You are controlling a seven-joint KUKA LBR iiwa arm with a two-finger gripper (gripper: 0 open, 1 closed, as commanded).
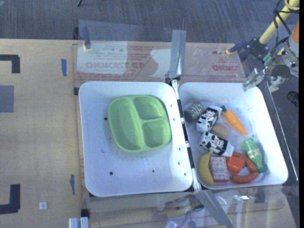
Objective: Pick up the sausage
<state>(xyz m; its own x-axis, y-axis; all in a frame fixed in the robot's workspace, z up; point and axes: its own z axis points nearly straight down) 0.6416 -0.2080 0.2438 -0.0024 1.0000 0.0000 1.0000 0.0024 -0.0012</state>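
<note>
Hanging over the far right corner of the right-hand shallow white bin [271,127]: the metal two-finger gripper [264,80] on the grey arm. Cannot tell from this slant whether open or shut.

Lying at the near right corner of that same bin, well apart from the gripper: the curved red-orange toy sausage [244,178]. Touches a small red block [236,164] on its left and sits just beside a green plastic bottle [253,151]. Further left, a pink-and-white wafer-like block [219,168] against a yellow toy banana [205,167].

Scattered toward the far side: an orange toy carrot [235,121], two black-and-white cow-patterned cartons [206,119] [213,143] with a tan oval piece [219,130] between them, and a small green can [194,110].

Resting in the left-hand shallow white bin [95,165]: a light green three-compartment plate [140,123].
</note>
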